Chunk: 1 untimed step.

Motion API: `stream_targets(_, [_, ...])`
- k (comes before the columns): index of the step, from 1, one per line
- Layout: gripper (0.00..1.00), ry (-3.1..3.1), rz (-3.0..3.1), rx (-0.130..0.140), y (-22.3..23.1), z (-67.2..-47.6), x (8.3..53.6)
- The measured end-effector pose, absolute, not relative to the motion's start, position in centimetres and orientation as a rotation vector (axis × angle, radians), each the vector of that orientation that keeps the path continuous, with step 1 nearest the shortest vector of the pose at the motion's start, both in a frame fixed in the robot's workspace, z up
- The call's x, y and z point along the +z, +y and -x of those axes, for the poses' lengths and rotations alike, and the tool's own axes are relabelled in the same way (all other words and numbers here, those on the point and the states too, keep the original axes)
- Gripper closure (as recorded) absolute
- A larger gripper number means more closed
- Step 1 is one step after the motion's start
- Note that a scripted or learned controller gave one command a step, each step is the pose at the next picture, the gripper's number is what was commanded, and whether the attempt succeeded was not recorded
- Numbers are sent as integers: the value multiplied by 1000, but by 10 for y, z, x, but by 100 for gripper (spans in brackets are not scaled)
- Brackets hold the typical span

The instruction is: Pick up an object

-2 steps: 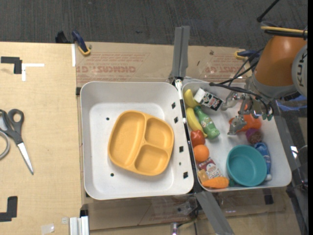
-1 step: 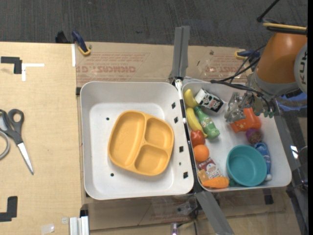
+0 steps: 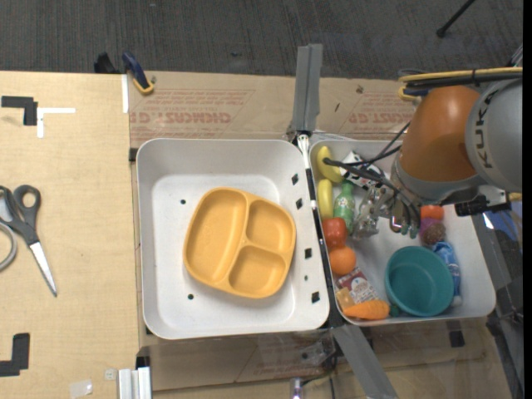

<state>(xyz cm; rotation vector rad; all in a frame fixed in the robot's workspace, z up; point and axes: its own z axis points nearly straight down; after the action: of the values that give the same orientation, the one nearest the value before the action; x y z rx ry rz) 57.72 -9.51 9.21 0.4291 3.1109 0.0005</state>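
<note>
Green bottle [image 3: 345, 208] lies just left of the hand [image 3: 384, 214].

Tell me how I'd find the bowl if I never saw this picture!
Look at the right-hand shallow white bin, the crowded one the grey and orange arm reaches into. Go to its near right corner, below the gripper. There sits the round teal plastic bowl, the largest thing in that bin and the only blue-green, hollow one among the small toy foods.

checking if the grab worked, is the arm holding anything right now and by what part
Cannot be told. The gripper is down among the items in the right bin, near a green bottle, but no item is visibly held.
</note>
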Motion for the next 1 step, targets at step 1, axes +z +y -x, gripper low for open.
stream_targets(1, [100,3127,208,-2,-169,-647,171])
